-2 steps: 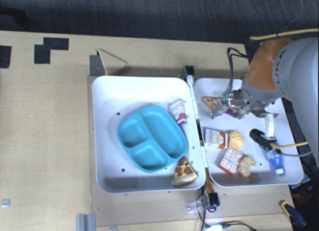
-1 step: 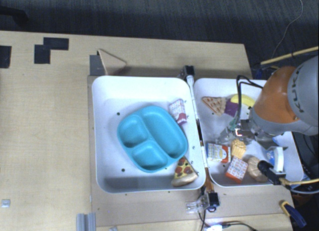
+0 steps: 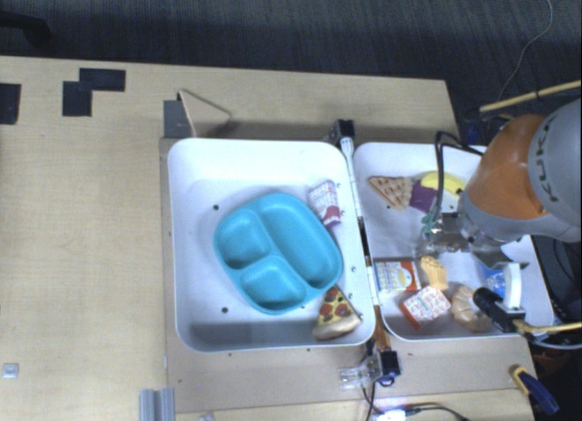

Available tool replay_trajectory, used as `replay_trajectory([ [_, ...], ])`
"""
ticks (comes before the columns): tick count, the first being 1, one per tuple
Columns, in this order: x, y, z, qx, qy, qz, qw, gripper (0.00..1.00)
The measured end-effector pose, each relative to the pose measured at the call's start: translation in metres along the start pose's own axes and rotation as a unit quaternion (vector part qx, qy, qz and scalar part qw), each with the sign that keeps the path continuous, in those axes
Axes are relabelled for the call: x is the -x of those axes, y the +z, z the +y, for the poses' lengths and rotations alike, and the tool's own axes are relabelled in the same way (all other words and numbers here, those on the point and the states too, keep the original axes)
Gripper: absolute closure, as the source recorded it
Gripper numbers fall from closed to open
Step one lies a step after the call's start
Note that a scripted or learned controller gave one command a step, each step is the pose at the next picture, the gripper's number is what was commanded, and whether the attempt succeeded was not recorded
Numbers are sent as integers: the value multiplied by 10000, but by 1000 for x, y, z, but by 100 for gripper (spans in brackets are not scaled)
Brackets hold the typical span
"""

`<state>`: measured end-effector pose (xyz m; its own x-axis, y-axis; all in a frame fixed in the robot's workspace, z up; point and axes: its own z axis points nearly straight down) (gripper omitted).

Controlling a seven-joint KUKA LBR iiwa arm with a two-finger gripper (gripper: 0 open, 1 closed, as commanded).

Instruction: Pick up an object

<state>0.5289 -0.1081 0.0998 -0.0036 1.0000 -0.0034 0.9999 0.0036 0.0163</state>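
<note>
The gripper [image 3: 435, 239] hung low in the right white plastic bin [image 3: 536, 269], just above a small yellow block [image 3: 434, 272]; whether its fingers were wide or narrow could not be told. Items crowded that bin's near edge, so a descent might nudge neighbours or close on nothing. The grey arm [image 3: 523, 183] hid the bin's far-right corner.

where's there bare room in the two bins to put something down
Left bin: free floor along the left wall and far edge, around the blue divided plate; the pizza slice takes its near-right corner. Right bin: crowded with the waffle piece, small packets and the hand.
</note>
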Motion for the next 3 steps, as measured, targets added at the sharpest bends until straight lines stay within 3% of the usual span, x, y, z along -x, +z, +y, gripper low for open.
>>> replay_trajectory([
  [1, 0, 0, 0, -1, 0, 1, 10000, 0],
  [2, -1, -11, 2, 15, -9, 3, 10000, 100],
  [3, -1, -11, 1, 13, -12, 3, 10000, 0],
])
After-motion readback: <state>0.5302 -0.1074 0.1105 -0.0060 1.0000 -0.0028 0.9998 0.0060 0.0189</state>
